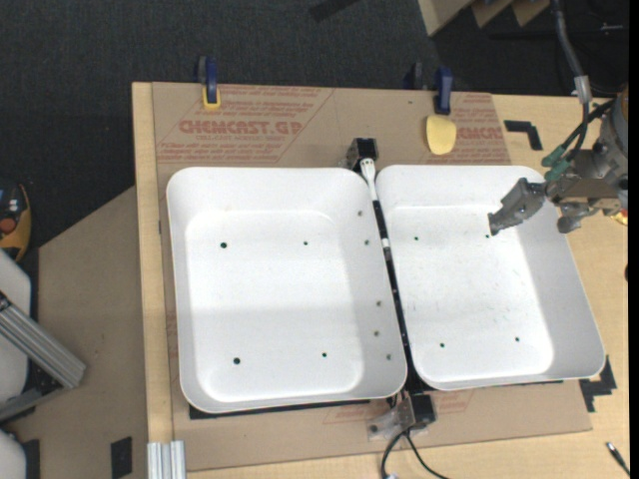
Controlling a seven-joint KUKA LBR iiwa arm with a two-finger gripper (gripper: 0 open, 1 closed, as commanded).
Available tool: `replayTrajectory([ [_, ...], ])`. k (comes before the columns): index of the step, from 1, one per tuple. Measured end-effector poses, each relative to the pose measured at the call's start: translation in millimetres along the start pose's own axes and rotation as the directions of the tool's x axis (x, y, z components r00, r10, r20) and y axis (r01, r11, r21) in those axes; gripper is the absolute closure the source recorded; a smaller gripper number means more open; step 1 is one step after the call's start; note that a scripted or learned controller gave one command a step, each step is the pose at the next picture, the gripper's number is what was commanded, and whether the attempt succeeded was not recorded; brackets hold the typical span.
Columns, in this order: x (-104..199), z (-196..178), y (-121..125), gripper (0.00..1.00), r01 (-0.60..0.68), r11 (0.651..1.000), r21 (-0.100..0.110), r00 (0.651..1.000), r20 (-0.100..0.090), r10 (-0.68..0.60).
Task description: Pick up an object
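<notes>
The gripper (507, 214) hangs over the right bin (559, 297) near its far right corner; jaw state cannot be determined. The likeliest object is a small yellow piece (439, 134) on the bench beyond the bins, seemingly light and rigid; grasp it across its narrow width.

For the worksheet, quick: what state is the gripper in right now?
Gripper: over the right bin, near its far right corner; open or closed cannot be told; nothing seen held.
</notes>
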State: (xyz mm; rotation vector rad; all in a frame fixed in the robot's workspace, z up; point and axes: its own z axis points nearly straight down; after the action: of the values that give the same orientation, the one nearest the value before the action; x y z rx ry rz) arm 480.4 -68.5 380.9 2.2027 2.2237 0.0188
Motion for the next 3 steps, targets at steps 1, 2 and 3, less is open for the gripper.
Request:
replayTrajectory([
  [1, -3.7, -2.6, 0.3, 1.00, -0.008, 1.000, 0.011, 1.000, 0.002, 0.008],
  [2, 61.3, 76.4, 43.5, 1.00, -0.002, 1.000, 0.024, 1.000, -0.002, 0.002],
  [3, 112.9, -73.9, 2.9, 1.00, -0.002, 1.000, 0.000, 1.000, -0.003, 0.002],
])
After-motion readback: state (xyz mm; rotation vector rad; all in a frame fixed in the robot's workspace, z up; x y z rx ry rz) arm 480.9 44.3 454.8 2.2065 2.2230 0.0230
